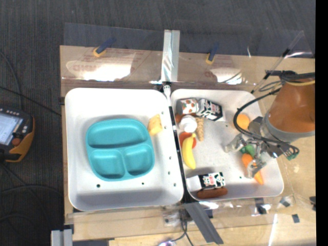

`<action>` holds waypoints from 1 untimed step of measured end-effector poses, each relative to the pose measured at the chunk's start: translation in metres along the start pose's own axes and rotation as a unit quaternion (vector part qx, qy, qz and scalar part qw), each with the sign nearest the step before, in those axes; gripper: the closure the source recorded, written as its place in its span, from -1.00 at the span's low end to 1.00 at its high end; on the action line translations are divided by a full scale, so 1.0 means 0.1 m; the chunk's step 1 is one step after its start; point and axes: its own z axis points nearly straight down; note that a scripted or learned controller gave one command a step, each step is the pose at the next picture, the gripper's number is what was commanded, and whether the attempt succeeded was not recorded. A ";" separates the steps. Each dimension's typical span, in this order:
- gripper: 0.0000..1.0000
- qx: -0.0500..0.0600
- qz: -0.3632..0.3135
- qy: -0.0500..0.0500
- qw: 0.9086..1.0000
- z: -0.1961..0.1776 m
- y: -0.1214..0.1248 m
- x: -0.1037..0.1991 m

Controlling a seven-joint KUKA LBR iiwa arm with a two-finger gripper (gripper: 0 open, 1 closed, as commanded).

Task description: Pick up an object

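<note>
My gripper [246, 155] is low over the right side of the right bin [225, 188], under the orange-banded wrist [292, 109]. Its fingers [232, 145] stand spread apart, open. A small green and orange piece [248, 152] lies between them, and I cannot tell whether they touch it. An orange carrot-like piece [259, 176] lies just below the gripper. Above it, beside a black cable, sits an orange fruit [242, 121]. On the bin's left side lies a yellow banana [188, 152].
The right bin also holds a cow-print carton [212, 179], a brown sausage [211, 192], printed cartons [201, 107], a red-white toy [187, 124] and a cone [200, 130]. In the left bin [77, 188] sit a teal divided plate [120, 147] and a yellow piece [155, 124].
</note>
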 end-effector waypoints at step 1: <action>-1.00 0.000 -0.010 -0.001 1.000 -0.01 0.17 0.22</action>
